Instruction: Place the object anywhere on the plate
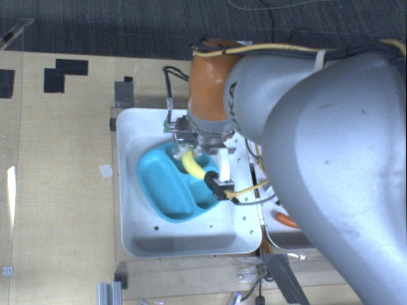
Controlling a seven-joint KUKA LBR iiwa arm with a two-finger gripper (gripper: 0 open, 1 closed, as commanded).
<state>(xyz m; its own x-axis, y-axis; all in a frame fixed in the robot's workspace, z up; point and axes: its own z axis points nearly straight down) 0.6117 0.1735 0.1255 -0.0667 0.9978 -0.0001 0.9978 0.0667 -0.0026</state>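
A large grey robot arm (331, 145) fills the right side of the overhead view, closest to the camera, hiding most of the right-hand white bin (283, 237). In the sliver of that bin left showing, a small orange thing (284, 219) lies at the arm's edge.

Left of it sits the other white bin (137, 234), resting on the pale wooden desk (57, 189). Inside this bin lies a blue plate (166, 189), tilted against the bin's floor. A yellow, banana-shaped object (191, 164) sits over the plate's far right part, just below the end effector (200, 146). The end effector hangs directly above that object, under the orange band (213, 84) of the wrist. From this angle the wrist covers the fingers, so it may be gripping the yellow object, but I cannot tell.

Farther back, black patches (63, 74) mark the desk, and beyond it lies dark carpet (127, 5) with a thin cable (299, 2).
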